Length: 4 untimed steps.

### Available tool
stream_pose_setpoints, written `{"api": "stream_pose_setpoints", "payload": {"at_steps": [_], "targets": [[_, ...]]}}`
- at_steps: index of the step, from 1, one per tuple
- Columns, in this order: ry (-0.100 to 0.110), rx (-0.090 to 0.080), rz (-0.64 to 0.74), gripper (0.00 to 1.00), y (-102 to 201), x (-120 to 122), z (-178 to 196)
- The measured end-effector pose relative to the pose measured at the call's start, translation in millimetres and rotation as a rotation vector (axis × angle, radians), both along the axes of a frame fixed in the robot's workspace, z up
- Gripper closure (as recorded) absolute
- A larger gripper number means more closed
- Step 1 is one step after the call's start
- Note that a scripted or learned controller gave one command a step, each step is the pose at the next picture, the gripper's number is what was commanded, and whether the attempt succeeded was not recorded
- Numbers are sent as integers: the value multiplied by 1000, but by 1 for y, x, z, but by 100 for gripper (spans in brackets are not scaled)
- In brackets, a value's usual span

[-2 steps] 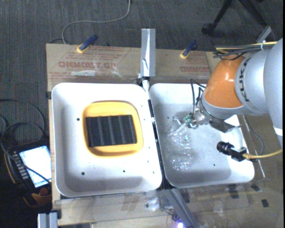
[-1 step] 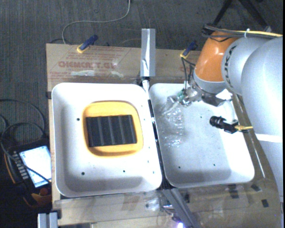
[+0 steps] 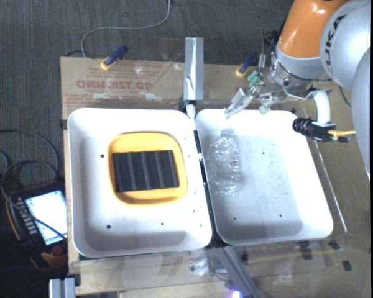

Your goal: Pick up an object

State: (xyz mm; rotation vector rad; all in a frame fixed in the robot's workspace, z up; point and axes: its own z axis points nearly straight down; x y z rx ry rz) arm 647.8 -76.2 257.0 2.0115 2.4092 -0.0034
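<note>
Nearest to my view I see the front rim of the left shallow white plastic bin (image 3: 137,244), and at the bottom edge some metal framing of the bench. In that left bin lies a flat yellow-orange tray with a dark ribbed insert (image 3: 147,167), roughly centred and lying flat.

The right shallow white plastic bin (image 3: 286,222) sits just beside it, the two rims touching along the middle. In it I see a clear, crumpled plastic bottle (image 3: 225,162), lying on the bin floor near the left wall, its cap end pointing toward the far rim.

The grey arm with the orange band (image 3: 311,17) reaches in from the right, and its two-finger gripper (image 3: 247,102) hangs over the far rim of the right bin, just beyond the bottle's cap end and apart from it. I read its fingers (image 3: 236,104) as spread apart, with nothing between them.

Under both bins lies a sheet of brown cardboard (image 3: 130,82), with a blue-and-yellow clamp (image 3: 113,56) at its far left edge. A small lit screen device (image 3: 42,215) sits on the floor to the left.
</note>
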Motion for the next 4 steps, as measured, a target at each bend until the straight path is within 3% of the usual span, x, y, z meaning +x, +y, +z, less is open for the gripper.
{"api": "stream_pose_setpoints", "payload": {"at_steps": [1, 2, 3, 4], "targets": [[3, 2, -17, 0, 10, -38, -74], [2, 3, 135, 0, -49, -64, -125], [-7, -1, 213, 0, -34, -11, -164], [2, 5, 107, 0, -35, -72, -132]]}}
